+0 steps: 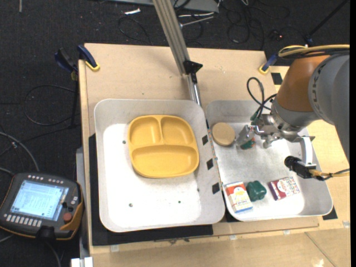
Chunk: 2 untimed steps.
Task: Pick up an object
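Note:
In the right bin (311, 207), my gripper (255, 137) hangs low over the upper middle. Just to its left lies a round tan disc (223, 133), close to the gripper but apart from it. A small greenish bit (246, 144) shows at the gripper's left tip; I cannot tell what it is. Along the bin's near side lie an orange-and-white box (239, 198), a dark green lump (256, 190) and a red-and-white packet (283, 188).
The left bin (111, 204) holds a yellow divided plate (163, 146). A metal pole (173, 29) slants down to the gap between the bins. The grey arm with its orange band (303, 85) covers the right bin's upper right. A teach pendant (39, 204) lies off the bench.

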{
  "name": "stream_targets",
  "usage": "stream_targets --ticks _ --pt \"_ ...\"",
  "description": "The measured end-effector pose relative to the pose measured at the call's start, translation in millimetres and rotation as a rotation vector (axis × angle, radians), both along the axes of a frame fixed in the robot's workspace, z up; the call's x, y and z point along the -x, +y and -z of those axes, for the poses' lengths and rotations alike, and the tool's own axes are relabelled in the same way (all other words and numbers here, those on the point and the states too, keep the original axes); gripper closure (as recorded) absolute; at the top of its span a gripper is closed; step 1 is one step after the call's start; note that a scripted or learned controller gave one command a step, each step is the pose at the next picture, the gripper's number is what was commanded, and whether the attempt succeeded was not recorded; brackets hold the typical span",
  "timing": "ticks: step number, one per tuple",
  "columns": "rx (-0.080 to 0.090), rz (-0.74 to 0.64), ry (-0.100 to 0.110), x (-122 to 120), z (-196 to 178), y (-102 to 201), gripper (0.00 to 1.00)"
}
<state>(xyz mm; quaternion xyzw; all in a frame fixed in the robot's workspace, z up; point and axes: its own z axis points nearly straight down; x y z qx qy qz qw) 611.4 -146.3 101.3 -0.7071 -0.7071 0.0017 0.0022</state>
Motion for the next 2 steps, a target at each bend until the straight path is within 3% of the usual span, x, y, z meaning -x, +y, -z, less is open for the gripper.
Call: stream_targets --ticks 1,2 --pt "0.001 0.000 -0.008 -2 -14 0 1.00" --pt "0.002 0.001 -0.011 -4 -58 -5 1.00"
